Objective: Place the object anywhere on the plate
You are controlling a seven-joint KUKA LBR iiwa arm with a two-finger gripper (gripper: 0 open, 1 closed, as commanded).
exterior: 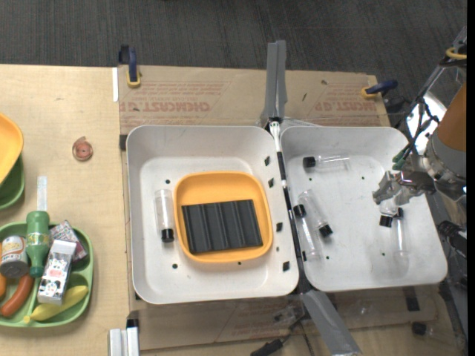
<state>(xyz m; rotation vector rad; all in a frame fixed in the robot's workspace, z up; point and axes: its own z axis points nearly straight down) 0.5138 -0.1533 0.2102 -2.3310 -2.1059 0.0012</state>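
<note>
The desk (59, 102) carried two shallow white bins side by side. In the left bin (148, 154) lay an orange plate (221, 184) with a dark ribbed tray (223, 225) resting on it. Just beside the plate, on its left, a clear vial with a black cap (162, 213) lay on the bin floor, apart from the plate's rim.

In the right bin (356, 265) several more clear vials were spread out. One vial (326, 162) lay near the far wall, with its black cap towards the left. Two vials (312, 221) lay close together near the wall between the bins, at a slant. Another vial (398, 239) lay near the right side of the bin, with its black cap (387, 220) at the far end.

The arm came in from the right, and the tool (395, 191) was over the right part of the right bin, just above the black cap of that last vial. Whether the tool was released or clenched, I could not tell, because its metal parts were too small and mixed together. No vial was seen to lie on the plate.

At the left edge of the desk stood a green plate with toy food and a small bottle (44, 273).
</note>
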